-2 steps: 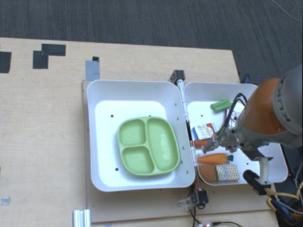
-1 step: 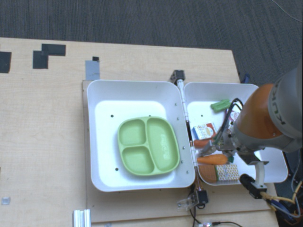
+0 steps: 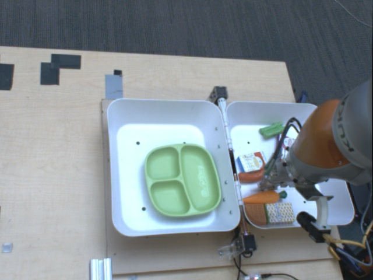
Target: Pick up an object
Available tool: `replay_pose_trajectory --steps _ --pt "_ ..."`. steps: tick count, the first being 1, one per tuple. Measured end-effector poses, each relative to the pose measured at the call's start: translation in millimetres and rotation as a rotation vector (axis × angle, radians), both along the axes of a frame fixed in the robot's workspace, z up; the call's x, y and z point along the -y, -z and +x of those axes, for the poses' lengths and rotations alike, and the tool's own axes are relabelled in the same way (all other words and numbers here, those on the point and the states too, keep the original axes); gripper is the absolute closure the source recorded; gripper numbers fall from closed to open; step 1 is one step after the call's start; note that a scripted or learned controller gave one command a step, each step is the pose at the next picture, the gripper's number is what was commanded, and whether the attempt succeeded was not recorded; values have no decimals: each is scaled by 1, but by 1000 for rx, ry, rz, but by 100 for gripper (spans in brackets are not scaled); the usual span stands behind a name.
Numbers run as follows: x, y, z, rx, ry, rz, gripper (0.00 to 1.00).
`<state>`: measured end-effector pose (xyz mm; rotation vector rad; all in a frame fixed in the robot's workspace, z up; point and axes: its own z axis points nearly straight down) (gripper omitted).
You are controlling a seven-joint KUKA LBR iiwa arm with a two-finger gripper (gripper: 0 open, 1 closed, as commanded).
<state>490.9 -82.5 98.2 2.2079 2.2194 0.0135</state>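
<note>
**Arm low over right bin, jaws hidden by the wrist**

The jaws [image 3: 273, 182] sit low in the right bin [image 3: 338, 212], under the grey wrist and the orange band [image 3: 319, 137]. The wrist covers them from this angle, so I cannot tell whether they are apart, together or on anything. No object is visibly between them.

Objects just beside the jaws, all in the right bin:
- carrot [image 3: 262, 198], orange, lying roughly crosswise, just below and left of the wrist; contact with the jaws cannot be judged.
- red piece [image 3: 249, 177], long and thin, just left of the wrist, above the carrot.
- small carton [image 3: 251, 161], white with blue and red print, touching or nearly touching the red piece from above.
- flat packet [image 3: 281, 213], pale with a speckled pattern, below the carrot near the front wall.
- round tan item [image 3: 257, 214], partly under the carrot, left of the packet.
- green piece [image 3: 271, 130], toward the back of the bin, well apart from the cluster.

A black cable [image 3: 287, 130] loops off the wrist past the green piece.

Left bin [image 3: 119, 174]: holds a green divided plate [image 3: 182, 180] with three compartments, set a little right of centre and turned at a slant.

Both bins rest side by side on the pale wood bench [image 3: 52, 174]. Dark tape marks [image 3: 58, 67] sit at the bench's far left.
</note>
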Motion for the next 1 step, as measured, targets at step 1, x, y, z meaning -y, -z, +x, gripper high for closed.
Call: replay_pose_trajectory --steps 1 --pt "0 0 0 -1 1 0 0"
